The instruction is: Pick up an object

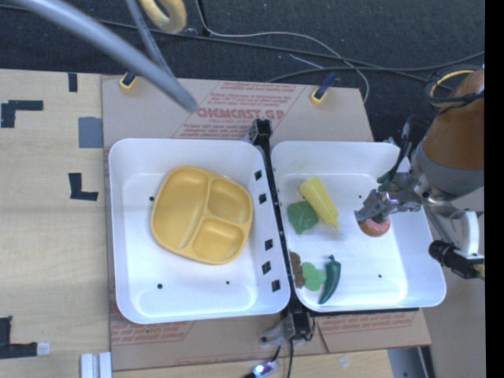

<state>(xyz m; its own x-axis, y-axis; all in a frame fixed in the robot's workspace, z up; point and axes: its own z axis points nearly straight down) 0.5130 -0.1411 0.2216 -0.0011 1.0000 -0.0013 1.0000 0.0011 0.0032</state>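
In the right bin lie a yellow corn-like piece, a green leafy piece, a dark green pepper, a small green piece with a brown bit and a red-orange round object. My gripper reaches in from the right and sits directly over the red-orange object, at its top edge. The view does not let me tell whether the object is between the fingers.
The left bin holds a yellow divided plate. A black divider clip row runs between the bins. Cables and a grey pole cross the back. The arm's body overhangs the right bin's right wall.
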